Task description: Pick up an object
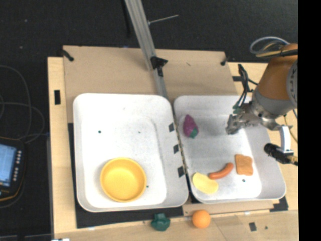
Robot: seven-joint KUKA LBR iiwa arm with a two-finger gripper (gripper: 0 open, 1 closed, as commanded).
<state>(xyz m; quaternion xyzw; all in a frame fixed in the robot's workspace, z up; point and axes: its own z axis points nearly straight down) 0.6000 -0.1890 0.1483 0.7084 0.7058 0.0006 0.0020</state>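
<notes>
Camera view takes in the surface (110, 74) carrying two white bins. The left bin (120, 119) holds a yellow bowl (123, 179) near its front. The right bin (220, 109) holds everything within reach of a pick: a purple object (189, 126) near its left wall, a pale yellow piece (204, 183) at the front, an orange-red sausage shape (220, 171) just beside it, and an orange block (244, 164) toward the right.

The arm (276, 84) reaches in from the right, and its end effector (234, 123) sits over the bin's upper middle, with nothing seen in it; whether it is released or clenched I cannot tell. The purple object lies to its left at about the same depth, probably the nearest candidate. The sausage shape lies toward the front, its long axis slanting upward to the right.

Outside the bins, at the front edge, rest an orange ball (200, 219) and a small green object (160, 223).
</notes>
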